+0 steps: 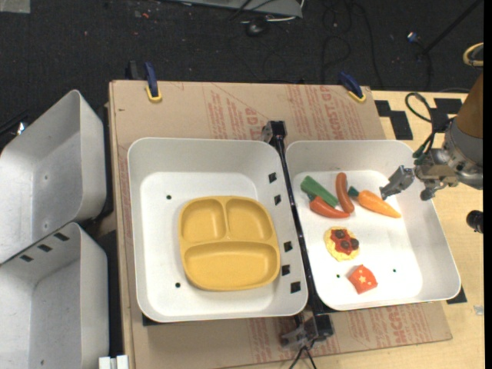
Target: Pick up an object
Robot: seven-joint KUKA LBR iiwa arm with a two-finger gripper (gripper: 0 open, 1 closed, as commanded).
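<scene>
While spread fingers (409, 181) hover beside a tapered orange carrot (380, 203) (smooth plastic), nothing is gripped.

Red printed lettering runs along the edges of the brown board (207, 102) under the two bins, upside down and too faint to read with certainty.
</scene>
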